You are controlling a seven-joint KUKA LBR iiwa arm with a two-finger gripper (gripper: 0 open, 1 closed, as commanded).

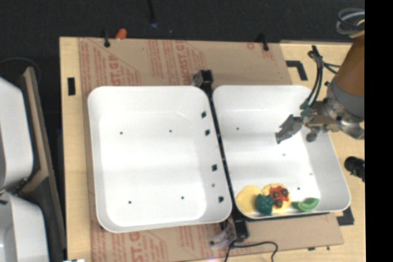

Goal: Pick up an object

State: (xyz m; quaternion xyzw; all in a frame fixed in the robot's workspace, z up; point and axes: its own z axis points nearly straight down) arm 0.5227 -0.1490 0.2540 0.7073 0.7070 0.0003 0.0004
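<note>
We see the gripper over the right bin — whether it is released or clenched, we cannot tell. The toy cluster at six o'clock looks light, soft — best pinched across its middle.

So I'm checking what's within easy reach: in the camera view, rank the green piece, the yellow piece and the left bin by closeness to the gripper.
From the gripper, over the right bin:
1. Green piece, near-right corner.
2. Yellow piece, near-left corner.
3. Left bin, across the divider.

The first two are almost tied.
</note>
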